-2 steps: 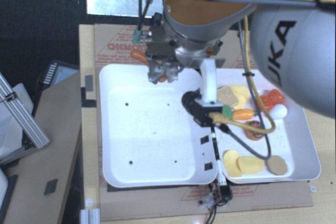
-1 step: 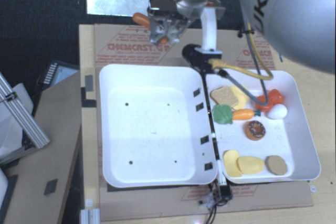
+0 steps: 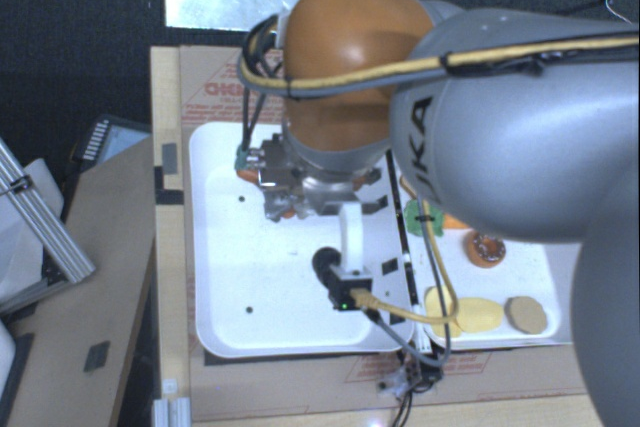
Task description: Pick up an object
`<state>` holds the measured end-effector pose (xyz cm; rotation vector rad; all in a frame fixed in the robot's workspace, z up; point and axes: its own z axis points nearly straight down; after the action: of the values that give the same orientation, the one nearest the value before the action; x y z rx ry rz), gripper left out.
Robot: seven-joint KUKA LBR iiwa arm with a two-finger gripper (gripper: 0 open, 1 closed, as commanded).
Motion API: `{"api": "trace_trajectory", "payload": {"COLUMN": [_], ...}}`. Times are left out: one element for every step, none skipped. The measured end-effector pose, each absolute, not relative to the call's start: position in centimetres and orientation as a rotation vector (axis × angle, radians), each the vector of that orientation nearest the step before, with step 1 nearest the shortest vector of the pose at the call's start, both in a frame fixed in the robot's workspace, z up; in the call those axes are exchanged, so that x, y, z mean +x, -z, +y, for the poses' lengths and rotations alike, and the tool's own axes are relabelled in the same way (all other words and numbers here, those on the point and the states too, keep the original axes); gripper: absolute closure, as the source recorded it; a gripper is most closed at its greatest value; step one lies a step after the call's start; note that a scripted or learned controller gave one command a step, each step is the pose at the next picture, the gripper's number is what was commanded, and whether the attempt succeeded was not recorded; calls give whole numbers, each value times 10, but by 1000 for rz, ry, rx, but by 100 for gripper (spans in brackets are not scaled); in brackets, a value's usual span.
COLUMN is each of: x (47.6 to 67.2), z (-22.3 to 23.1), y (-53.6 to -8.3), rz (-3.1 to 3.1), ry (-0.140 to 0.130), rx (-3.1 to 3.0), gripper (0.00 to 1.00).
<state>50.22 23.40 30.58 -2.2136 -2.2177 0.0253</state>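
— So, where's the tool?
— Over the far part of the left bin; I cannot tell whether it's wide or narrow.
— And things to pick?
— A yellow piece, tan disc and brown ring lie in the right bin.

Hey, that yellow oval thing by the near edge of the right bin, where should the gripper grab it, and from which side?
Grip the yellow oval across its narrow width, near the middle, coming straight down. It lies flat, long axis left to right, and the tan round piece sits close at its right end, so gripping lengthwise looks crowded.
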Motion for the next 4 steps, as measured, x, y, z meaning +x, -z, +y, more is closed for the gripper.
{"api": "trace_trajectory", "payload": {"x": [486, 486, 503, 538], "z": [235, 234, 234, 234], "y": [-384, -298, -272, -248], "rz": [-2228, -2221, -2220, -2222], "ry": [13, -4, -3, 2], "rx": [-2217, -2219, -2221, -2223], "gripper": [100, 100, 100, 100]}}
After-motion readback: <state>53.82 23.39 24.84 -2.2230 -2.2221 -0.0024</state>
